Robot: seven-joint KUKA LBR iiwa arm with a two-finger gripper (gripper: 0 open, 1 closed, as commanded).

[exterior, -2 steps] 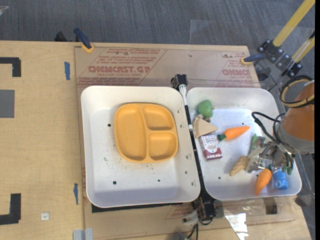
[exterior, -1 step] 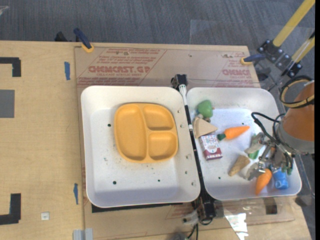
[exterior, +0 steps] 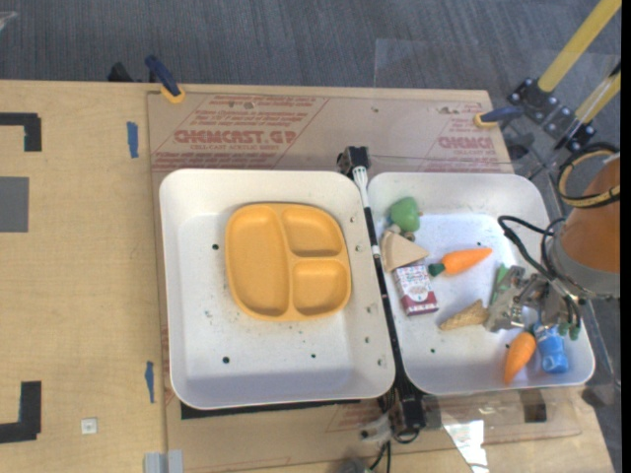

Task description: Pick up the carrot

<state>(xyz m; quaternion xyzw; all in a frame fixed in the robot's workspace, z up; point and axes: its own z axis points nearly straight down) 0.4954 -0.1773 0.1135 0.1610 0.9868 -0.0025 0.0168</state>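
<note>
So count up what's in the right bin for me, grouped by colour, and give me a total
Orange: 2, carrot and second carrot
Green: 1, round green piece
Tan: 2, wedge and cone
Red and white: 1, small carton
Blue: 1, small blue item
Total: 7

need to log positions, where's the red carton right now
In the camera view the red carton lies in the right bin, near its left wall, just below the tan wedge.
</note>
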